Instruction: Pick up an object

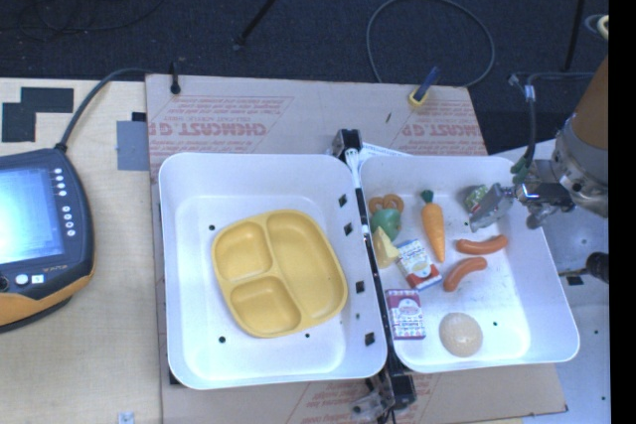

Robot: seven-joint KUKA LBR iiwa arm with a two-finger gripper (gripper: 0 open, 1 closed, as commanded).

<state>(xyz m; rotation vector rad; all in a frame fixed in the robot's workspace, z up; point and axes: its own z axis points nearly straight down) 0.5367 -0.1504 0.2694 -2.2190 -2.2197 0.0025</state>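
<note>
Leftmost sits a yellow divided plate [278, 271], alone in the left bin [189, 213], well apart from anything the arm could reach soon. Right of the plate, past the divider between the bins, the right bin [542, 313] holds the small toy foods. Nearest the divider lie a brown pretzel [386, 206], a green piece just under it, and a yellow wedge [383, 248]; further right of the plate come a small white carton [417, 265] and, below it, a red packet [404, 315]. A carrot [433, 225] stands beyond the pretzel, then a pale egg [460, 334] low in the bin and two sausages [477, 258], one above the other (the lower one tilted).

Any of these counts as the object to pick up. They look like light, stiff plastic toys, likely smooth and apt to slip or roll, the egg most of all. The upper sausage seems the best choice: slim, lying free of its neighbours, and probably best pinched across its middle, fingers on either long side.

Farthest right of the plate, the gripper [494, 201] hovers over the bin's upper right part, just above that sausage. It hangs beside a small grey-green lump; whether its tips are apart or together cannot be told.
</note>
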